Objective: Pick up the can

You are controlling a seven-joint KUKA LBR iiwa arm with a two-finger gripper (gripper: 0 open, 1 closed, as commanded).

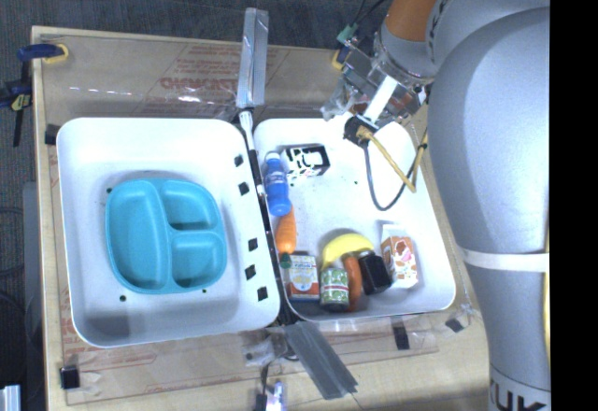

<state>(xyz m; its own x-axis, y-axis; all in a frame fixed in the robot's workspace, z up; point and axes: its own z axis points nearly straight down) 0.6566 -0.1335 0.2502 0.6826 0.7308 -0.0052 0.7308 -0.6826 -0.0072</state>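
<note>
Grey two-finger gripper [348, 110] at right white bin [411, 166] far rim; small green-labelled can [334, 286] well apart, against near wall. Gripper's opening: cannot tell.

— What colours am I looking at in the left bin?

— Your left bin [93, 306] is white. The divided plate [168, 233] in it is plain turquoise.

— And the right bin?

— Your right bin [336, 204] is white too. Along its left edge you have a blue bottle [277, 185] and an orange carrot [286, 233]. Along its near edge you'll see a blue-and-orange can [301, 276], a green can [334, 287], a yellow banana [348, 246], a black block [375, 272] and a white carton [399, 259] with a red picture. Near the far edge you have a black-and-white patterned card [308, 159].

— The arm?

— Your arm [495, 120] is grey, with an orange band [420, 3].
</note>
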